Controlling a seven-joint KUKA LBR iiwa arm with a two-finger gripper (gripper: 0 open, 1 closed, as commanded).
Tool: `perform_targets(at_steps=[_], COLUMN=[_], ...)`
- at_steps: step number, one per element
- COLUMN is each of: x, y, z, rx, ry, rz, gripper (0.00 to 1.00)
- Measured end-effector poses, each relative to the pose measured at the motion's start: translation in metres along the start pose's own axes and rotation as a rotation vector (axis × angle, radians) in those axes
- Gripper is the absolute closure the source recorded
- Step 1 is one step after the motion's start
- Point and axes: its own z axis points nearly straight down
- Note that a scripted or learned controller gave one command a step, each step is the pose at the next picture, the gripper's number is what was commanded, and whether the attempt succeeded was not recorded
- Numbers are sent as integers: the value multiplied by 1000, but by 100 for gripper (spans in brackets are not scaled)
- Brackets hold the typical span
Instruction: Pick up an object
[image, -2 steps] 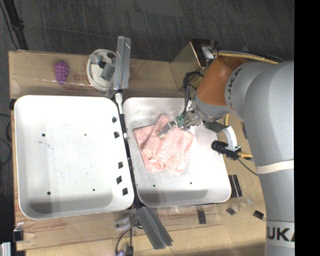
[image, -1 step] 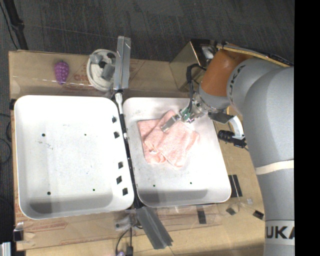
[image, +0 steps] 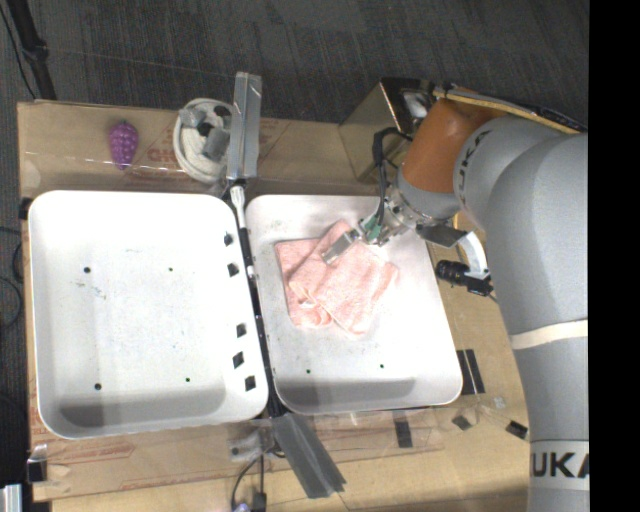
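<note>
At far left, toward ten o'clock on the bench (image: 300, 150): a small purple grape-like toy (image: 123, 143), lying on the brown surface well apart from the bins. Just right of it, at about eleven o'clock: a coil of white cable (image: 203, 139) with a grey piece in its middle, beside an upright grey bracket (image: 244, 125) above the seam between the bins.

Below these, filling the left half: the left bin (image: 60, 300), white and shallow, with a few small dark dots on its floor. Along the seam at six o'clock: a grey metal bar (image: 310, 460) angled outward past the bins' near edge.

Right of the seam: the right bin (image: 420, 360). On its floor, toward twelve o'clock from the bin's centre: a pink cloth (image: 335, 285), crumpled and spread flat, one corner lifted toward one o'clock.

At that lifted corner: the gripper (image: 345, 245), tilted down from the arm (image: 540, 230) at three o'clock, its tip touching or just above the cloth's upper edge. Cannot tell how far the jaws stand apart, nor whether any cloth sits between them; too small and blurred there. Above the wrist, at one o'clock: the orange band (image: 440, 150), then the broad grey body running down the right side.
</note>
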Motion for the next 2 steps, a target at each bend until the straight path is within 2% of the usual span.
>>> perform_targets(at_steps=[1,2], x=[0,14], y=[0,7], z=[0,1], rx=[0,3], ry=[0,3], rz=[0,-132], gripper=[0,0])
